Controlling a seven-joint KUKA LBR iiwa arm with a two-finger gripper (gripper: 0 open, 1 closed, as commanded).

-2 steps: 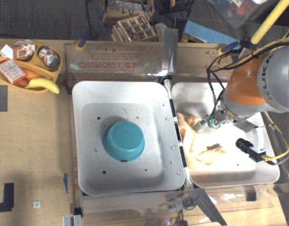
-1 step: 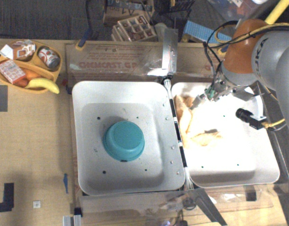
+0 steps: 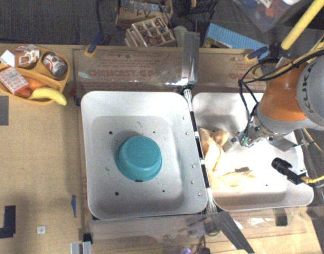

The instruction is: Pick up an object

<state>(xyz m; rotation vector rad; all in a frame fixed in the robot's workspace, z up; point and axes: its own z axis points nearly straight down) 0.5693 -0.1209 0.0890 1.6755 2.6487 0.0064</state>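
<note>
An upturned teal bowl (image 3: 139, 157) sits in the middle of the left bin (image 3: 98, 115). In the right bin (image 3: 288, 194), a pale tan, crumpled thing (image 3: 210, 144) leans against the left wall. A flat yellowish piece (image 3: 233, 178) lies in front of it on the bin floor. My gripper (image 3: 240, 141) hangs low over the right bin, just right of the tan thing and close to it. I cannot make out whether it touches the tan thing.
A yellow tray (image 3: 6, 89) with a banana (image 3: 48, 94) and small food items rests on the bench at far left. A cardboard wall (image 3: 130, 70) runs behind the bins. The ridge (image 3: 196, 142) between the two bins lies just left of the tan thing.
</note>
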